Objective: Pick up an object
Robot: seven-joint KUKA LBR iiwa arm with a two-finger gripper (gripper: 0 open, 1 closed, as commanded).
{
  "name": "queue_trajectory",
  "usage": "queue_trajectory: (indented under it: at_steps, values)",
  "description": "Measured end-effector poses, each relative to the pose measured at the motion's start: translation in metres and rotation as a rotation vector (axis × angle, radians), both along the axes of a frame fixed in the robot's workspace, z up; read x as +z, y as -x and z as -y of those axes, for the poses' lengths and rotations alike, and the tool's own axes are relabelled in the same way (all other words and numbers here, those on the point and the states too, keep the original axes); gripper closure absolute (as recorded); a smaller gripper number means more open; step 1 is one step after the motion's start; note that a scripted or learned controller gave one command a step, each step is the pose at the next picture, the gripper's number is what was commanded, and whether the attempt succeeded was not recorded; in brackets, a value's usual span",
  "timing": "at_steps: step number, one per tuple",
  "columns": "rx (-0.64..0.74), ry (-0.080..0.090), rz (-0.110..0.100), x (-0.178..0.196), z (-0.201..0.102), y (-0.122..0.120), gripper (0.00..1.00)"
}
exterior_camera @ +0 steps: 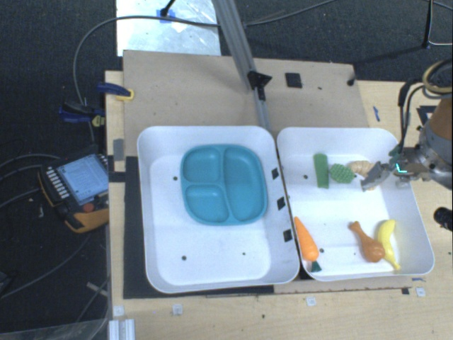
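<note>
In the right bin (417, 222), near its far wall, a small cluster is seen: a green block (322, 171), a green ridged piece (342, 173) touching it, and a pale beige piece (359, 166) just beside that. The gripper (373, 178) is poised just right of the beige piece, low over the bin floor. Nothing is seen between its fingers, so no grasp is claimed; whether they are spread or closed cannot be told at this resolution.

The beige piece is judged the likeliest target, being nearest. For a clean pick, the fingers should be centred over one item, not the seam between two, since the cluster is tight and a neighbour could be nudged or pinched along. The bin wall is close on the arm side; a descent clear of the rim is advised.

Easier alternatives are noted: a chicken drumstick (367, 241) and a banana (388, 241) lie touching near the front right corner, and a carrot (306, 239) rests against the left wall. In the left bin (159, 261), a blue divided plate (224, 184) is left alone.
</note>
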State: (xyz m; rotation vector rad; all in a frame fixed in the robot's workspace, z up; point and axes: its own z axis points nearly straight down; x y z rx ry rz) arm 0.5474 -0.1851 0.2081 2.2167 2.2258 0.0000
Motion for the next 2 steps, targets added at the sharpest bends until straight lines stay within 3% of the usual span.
queue_trajectory:
  at_steps: [1,2]
  values:
    - [0.0,0.0,0.002,0.001,0.0,0.0,0.0]
    - [-0.003,0.0,-0.002,-0.051,0.01,-0.004,0.0]
